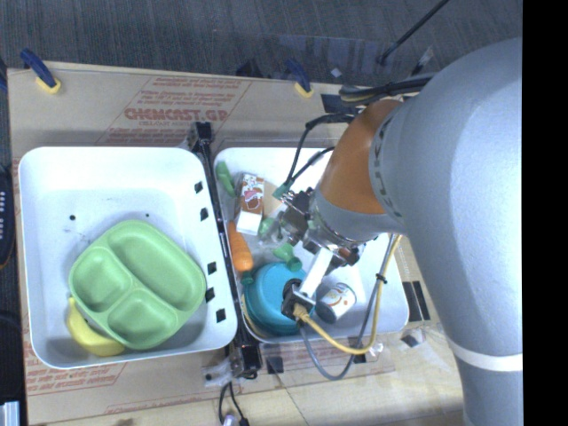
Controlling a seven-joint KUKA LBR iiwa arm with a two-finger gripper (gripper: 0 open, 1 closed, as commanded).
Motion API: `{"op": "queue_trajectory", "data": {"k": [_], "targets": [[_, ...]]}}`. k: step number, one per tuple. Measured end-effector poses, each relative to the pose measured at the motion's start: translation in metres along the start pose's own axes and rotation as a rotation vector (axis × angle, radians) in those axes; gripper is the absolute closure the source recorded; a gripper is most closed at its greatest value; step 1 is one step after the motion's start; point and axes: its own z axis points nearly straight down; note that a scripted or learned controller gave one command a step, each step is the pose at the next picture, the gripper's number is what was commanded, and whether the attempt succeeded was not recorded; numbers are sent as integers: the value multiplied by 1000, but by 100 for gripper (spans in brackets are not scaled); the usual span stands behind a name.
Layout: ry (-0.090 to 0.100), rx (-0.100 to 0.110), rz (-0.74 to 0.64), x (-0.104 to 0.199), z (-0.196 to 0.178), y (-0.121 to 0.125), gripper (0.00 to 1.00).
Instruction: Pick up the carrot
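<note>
I see my gripper (286, 223) low in the right bin (390, 313), its grip state I cannot tell; the carrot (240, 249) lies just left of it, beside a blue bowl (271, 302).

Bench (169, 105) topped with brown cardboard printed in red. Two white bins sit on it side by side, touching along the middle: left bin (40, 238) toward the left edge, right bin (401, 304) under the arm. Black clips (202, 134) line their shared rim. Blue-and-yellow clamps (40, 71) grip the far edge, one at the far-left corner, another (299, 79) near the middle. Cables (232, 408) hang at the near edge.
</note>
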Motion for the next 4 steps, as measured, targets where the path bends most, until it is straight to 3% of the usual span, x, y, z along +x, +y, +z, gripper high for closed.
{"op": "queue_trajectory", "data": {"k": [1,2,3,4], "targets": [[-1,0,50,38,0,-24,0],[-1,-1,208,40,0,-11,0],[-2,9,194,42,-9,-12,100],[-3,9,193,42,-9,-13,0]]}}
